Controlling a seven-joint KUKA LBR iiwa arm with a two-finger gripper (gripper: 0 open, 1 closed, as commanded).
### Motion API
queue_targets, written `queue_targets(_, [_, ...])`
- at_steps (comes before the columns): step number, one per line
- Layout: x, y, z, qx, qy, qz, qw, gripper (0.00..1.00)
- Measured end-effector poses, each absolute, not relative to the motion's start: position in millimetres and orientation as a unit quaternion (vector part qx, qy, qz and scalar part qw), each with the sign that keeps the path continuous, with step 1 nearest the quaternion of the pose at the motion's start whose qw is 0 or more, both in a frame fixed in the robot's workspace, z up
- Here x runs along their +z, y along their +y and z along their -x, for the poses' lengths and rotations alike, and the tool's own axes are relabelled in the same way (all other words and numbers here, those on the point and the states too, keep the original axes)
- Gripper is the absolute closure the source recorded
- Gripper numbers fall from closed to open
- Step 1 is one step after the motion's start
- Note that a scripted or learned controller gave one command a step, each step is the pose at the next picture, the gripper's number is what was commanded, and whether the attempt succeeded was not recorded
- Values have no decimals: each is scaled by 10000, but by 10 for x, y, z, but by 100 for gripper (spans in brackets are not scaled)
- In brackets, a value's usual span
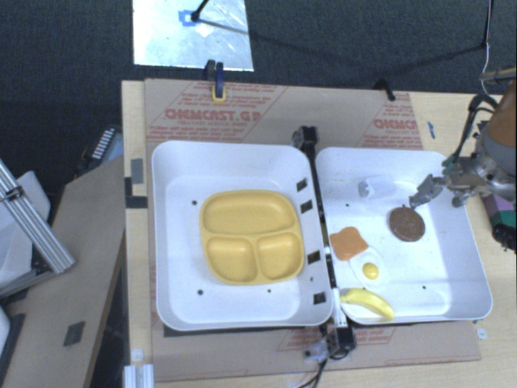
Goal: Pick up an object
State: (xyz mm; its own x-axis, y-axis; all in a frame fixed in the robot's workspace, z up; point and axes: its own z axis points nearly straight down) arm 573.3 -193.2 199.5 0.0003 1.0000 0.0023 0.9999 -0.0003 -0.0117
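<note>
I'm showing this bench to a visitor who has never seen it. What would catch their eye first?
Most likely the yellow divided plate, sitting alone in the middle of the left bin. Next, the cluster of toy food in the right bin: a brown round patty, an orange piece, a fried egg and a banana near the front edge. The end effector reaches in from the right, just above the patty.

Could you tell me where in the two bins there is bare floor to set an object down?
The right white bin has bare floor along its right side, beyond the brown round patty, and at its bottom right, past the yellow banana. Its left-centre is crowded: orange slice, fried egg, banana. In the left white bin, the yellow divided plate leaves bare margins around it.
</note>
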Motion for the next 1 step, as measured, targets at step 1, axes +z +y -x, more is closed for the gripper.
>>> queue_targets(1, [2073,-1923,-5762,-2,-7083,7059,-4,0])
